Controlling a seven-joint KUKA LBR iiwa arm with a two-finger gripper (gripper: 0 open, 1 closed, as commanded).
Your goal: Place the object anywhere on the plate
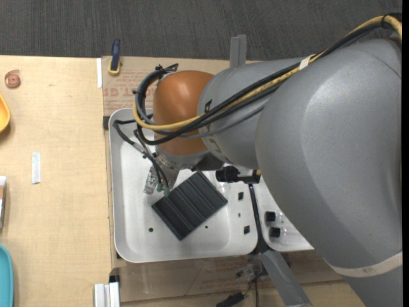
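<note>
The arm's orange band hangs over the back of the left white bin. Just below it a small part of my gripper pokes out, close above the bin floor; the wrist covers the rest. A black ribbed rectangular slab lies tilted on the bin floor, immediately to the right of and in front of the gripper. I cannot tell whether the two touch. The bulky grey arm hides the right bin almost entirely.
Pale wooden bench top spreads to the left of the bin. On it are a small white strip, a pink disc, an orange thing at the left edge and a teal thing at the lower left. A blue clip sits at the back.
</note>
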